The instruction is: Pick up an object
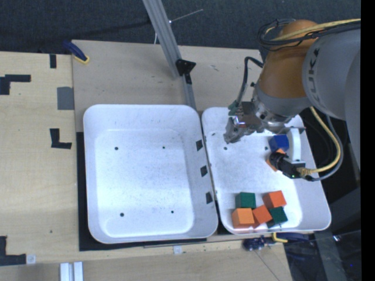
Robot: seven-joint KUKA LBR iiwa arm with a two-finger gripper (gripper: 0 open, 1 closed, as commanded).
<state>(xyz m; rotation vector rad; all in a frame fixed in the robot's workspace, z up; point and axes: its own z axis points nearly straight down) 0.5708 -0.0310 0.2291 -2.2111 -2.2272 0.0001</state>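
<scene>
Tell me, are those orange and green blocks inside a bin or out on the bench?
Inside. The orange and green blocks lie clustered in the near corner of the right shallow white bin, within its rim.

i see open floor across most of the left bin [146, 168]. in the right bin [234, 157], the near corner is crowded by a tight cluster of orange and green blocks [259, 208], touching one another. a blue block [279, 142] sits by the far wall under the arm. bare floor lies between them.
</scene>
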